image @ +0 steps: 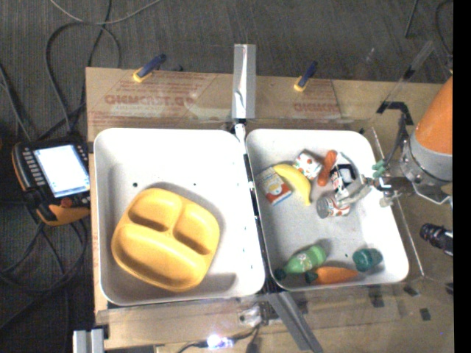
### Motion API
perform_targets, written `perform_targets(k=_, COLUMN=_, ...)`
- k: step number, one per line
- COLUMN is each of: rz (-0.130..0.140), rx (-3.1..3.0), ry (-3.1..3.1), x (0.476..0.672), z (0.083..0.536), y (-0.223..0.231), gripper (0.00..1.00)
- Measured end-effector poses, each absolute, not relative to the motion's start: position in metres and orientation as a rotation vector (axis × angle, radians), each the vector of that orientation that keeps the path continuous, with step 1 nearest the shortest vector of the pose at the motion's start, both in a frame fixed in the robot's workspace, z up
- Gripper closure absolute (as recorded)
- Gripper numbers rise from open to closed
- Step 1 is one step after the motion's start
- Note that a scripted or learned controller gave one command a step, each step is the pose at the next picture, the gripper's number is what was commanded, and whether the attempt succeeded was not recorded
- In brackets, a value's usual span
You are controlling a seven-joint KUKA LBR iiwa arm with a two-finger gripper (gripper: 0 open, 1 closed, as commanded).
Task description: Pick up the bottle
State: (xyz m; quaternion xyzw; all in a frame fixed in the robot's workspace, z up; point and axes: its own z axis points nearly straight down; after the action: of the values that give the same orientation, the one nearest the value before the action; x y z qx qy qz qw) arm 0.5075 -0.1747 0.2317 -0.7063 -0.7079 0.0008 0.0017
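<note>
1. The gripper (352, 190) sits in the upper right part of the right bin (383, 230), low among the clutter; whether it is wide, narrow or holding anything cannot be told.
2. A can (331, 206) and a small carton (307, 163) lie right beside it.
3. A banana (294, 181) and a small box (274, 190) rest to the left of those.
4. The green bottle (304, 259) lies on its side near the bin's lower edge, well apart from the gripper.
5. A carrot (335, 274) lies just below it, with a dark green lump (367, 257) to the right.
6. The left bin (110, 160) bears a yellow tray (166, 236).
</note>
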Motion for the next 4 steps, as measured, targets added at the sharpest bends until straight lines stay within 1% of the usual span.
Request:
perform_targets(k=1, rz=0.003, rx=-2.173, ry=-2.261, x=0.487, z=0.1, y=-0.122, gripper=0.0)
perform_targets(k=2, rz=0.042, rx=-2.442, ry=-1.928, x=0.644, z=0.086, y=-0.119, gripper=0.0)
perform_targets(k=3, rz=0.016, rx=-2.521, ry=-1.807, x=0.653, z=0.121, y=-0.181, gripper=0.0)
perform_targets(k=4, rz=-0.018, rx=-2.558, ry=-1.816, x=0.605, z=0.095, y=-0.164, gripper=0.0)
